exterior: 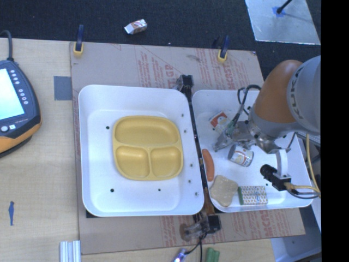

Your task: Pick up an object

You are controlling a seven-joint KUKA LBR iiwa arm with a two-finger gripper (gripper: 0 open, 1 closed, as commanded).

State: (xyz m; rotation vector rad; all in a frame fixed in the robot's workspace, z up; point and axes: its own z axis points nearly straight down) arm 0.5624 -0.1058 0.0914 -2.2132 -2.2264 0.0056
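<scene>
The right bin (203, 100) holds several small things. An orange sausage-shaped piece (208, 164) lies along its left wall, with a beige lump (223, 190) and a green-and-white box (252, 195) at its front. A red-and-white packet (218, 119) lies further back. A small silver can (240, 157) rests on its side mid-bin. My gripper (226, 139) reaches down into this bin from the right, just above the can and in front of the packet. I see nothing clearly held in it.
The left bin (90, 146) carries a yellow divided plate (147, 146). A black clip (186, 82) sits at the back between the bins. A tablet-like pendant (13, 105) lies at the far left. The arm's cables (294, 187) trail over the right bin's front right corner.
</scene>
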